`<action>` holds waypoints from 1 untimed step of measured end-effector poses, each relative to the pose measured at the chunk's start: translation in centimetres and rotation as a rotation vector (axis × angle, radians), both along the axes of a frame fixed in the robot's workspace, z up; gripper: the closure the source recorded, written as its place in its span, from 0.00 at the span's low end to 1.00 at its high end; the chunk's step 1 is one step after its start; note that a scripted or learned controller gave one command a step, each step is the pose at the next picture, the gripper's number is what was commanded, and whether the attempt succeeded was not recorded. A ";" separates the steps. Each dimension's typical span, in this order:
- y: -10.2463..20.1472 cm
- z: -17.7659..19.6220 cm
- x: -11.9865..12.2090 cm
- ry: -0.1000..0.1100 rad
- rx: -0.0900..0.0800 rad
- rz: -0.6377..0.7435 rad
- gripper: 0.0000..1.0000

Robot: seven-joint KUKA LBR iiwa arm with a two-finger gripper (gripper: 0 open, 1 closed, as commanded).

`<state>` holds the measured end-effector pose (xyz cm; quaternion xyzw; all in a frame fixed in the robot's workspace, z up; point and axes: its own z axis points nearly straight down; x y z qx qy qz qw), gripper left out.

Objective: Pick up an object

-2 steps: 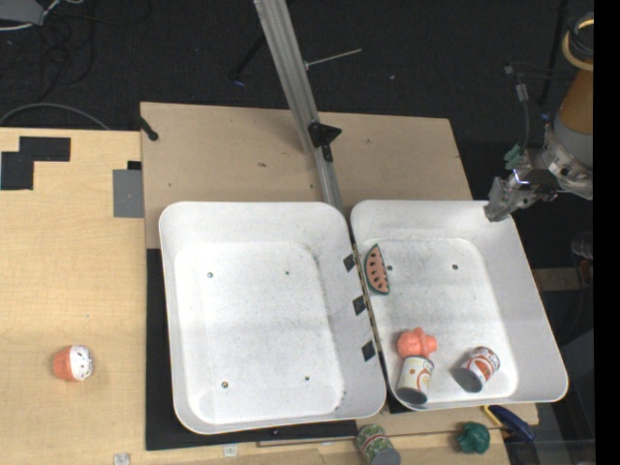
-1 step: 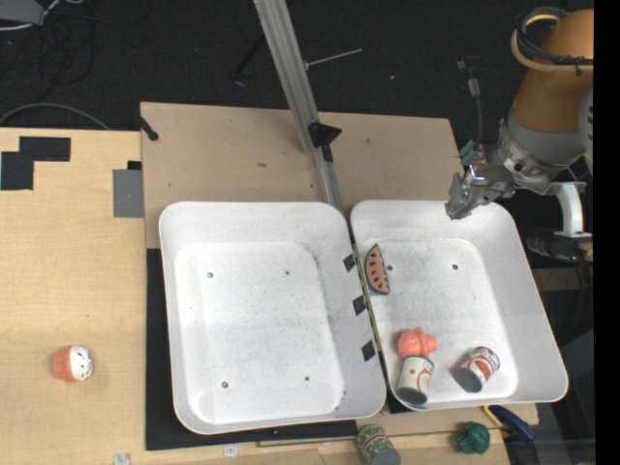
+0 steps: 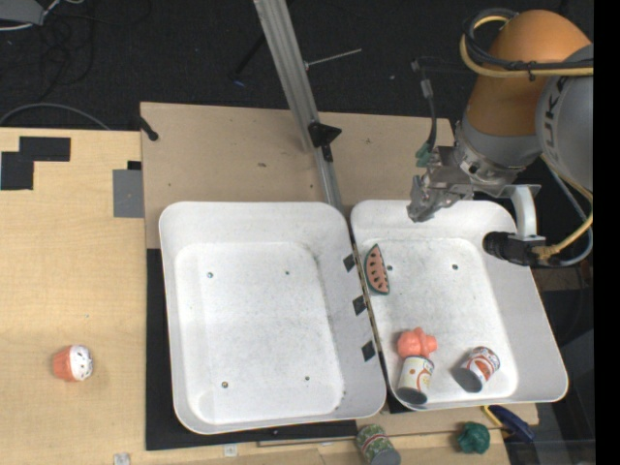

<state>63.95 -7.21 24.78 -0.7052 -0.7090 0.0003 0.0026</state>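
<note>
Contents of the right bin (image 3: 504, 260), taken in order from the jaws (image 3: 423, 208) outward.

Watermelon slice (image 3: 376, 269): lies flat at the bin's left wall, below and to the left of the jaws, near but apart from them.

Orange-red toy (image 3: 417, 342): on the bin floor well below the jaws, toward the near edge; it touches the top of the item listed next.

White cup (image 3: 415, 375): on its side just beneath the orange-red toy, dark mouth facing the near rim.

Red and white can (image 3: 477, 367): tipped over, beside the cup on its right, well below the jaws and slightly to their right.

Arm (image 3: 528, 76): grey with an orange band, entering from the right, wrist bent down over the far rim of the right bin. The jaws hang at that rim's upper left part, pointing down. Nothing is seen between them; whether they stand apart or together cannot be told.

Left bin (image 3: 184, 260): to the left of the jaws, sharing an edge with the right bin.

Counter (image 3: 58, 260): carries a small orange and white ball (image 3: 73, 363) far to the left, and a green object (image 3: 474, 438) below the right bin.
</note>
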 end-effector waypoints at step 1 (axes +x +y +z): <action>4.2 -0.5 0.8 -0.002 -0.002 -0.003 1.00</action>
